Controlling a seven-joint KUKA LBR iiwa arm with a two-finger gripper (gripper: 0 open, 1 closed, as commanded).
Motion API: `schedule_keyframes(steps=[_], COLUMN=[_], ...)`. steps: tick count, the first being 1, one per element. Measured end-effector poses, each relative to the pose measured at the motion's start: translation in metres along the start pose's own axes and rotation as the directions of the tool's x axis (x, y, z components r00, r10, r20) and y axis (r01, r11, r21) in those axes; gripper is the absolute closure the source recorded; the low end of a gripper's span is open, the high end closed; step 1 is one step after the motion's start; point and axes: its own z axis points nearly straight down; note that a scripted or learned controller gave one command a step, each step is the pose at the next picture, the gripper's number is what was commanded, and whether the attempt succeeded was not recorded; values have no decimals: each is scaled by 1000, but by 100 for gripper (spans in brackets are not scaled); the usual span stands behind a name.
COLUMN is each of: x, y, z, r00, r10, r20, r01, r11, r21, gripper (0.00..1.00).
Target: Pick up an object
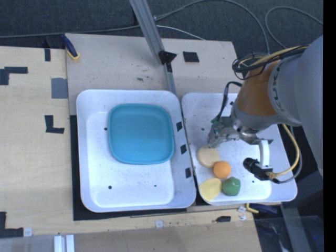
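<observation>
In the right bin [278, 193] lie a pale cream round piece [208, 156], an orange ball [221, 169], a yellow piece [210, 189] and a green piece [231, 186], clustered near the bin's front left. My gripper [216, 136] hangs low over the bin's left part, just above the cream piece. Its tips point down toward that piece, and nothing shows held between them. The grey arm with its orange band [257, 96] reaches in from the right.
The left bin [89, 188] holds a light blue square plate [140, 133]. A metal rod [152, 30] slants down to the divide between the bins. Black cable [262, 169] loops over the right bin's right side.
</observation>
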Motion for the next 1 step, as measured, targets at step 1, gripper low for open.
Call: schedule_keyframes(steps=[1], x=[2], y=[7], z=[-60], r00=[1000], r10=[0], r20=[0], r01=[0], r11=[1000], r21=[-5], gripper=[100])
